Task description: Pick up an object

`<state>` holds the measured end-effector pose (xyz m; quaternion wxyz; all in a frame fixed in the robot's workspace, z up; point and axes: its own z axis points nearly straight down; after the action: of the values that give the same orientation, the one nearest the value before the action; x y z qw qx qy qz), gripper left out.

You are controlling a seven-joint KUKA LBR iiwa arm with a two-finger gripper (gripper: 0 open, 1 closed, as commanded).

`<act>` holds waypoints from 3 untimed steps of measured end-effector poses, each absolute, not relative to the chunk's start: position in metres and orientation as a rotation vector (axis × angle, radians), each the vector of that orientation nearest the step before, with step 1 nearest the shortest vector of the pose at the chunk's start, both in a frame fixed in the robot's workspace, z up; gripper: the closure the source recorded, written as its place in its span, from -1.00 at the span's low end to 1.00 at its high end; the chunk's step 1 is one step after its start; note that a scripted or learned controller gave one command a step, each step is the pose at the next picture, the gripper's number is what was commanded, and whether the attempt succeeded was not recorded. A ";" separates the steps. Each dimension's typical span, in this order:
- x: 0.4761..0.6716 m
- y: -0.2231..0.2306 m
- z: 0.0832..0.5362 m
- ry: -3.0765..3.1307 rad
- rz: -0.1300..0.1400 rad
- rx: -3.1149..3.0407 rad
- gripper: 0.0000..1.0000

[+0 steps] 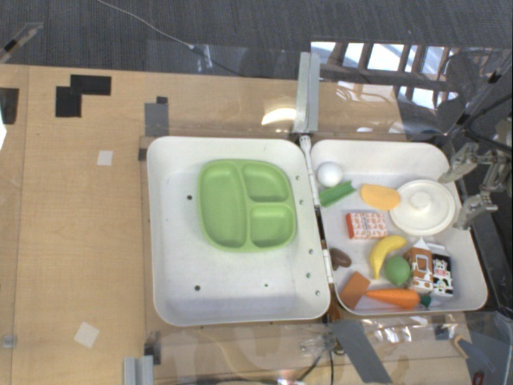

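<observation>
Two white bins (160,239): one green plate (244,204), one carrot (393,297); gripper (471,184) state unclear.

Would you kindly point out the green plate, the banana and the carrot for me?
green plate (228,208): camera view, its large left compartment.
banana (383,251): camera view, middle of its curve.
carrot (393,297): camera view, middle of its orange body.

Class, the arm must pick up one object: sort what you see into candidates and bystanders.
Candidates, right bin: yellow toy banana, orange toy carrot, white ball, red-and-white box, round white bowl.

Bystanders: green divided plate in left bin, black tape patches on the bench.
</observation>
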<state>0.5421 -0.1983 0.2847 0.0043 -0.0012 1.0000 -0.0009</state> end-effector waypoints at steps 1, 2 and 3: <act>0.496 -0.163 0.159 3.137 0.004 -0.196 -1.00; 0.538 -0.125 0.110 3.117 -0.006 0.137 -1.00; 0.584 -0.096 0.106 3.086 -0.011 0.191 -1.00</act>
<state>0.5840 -0.0960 0.1058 0.0250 0.0618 0.9978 -0.0034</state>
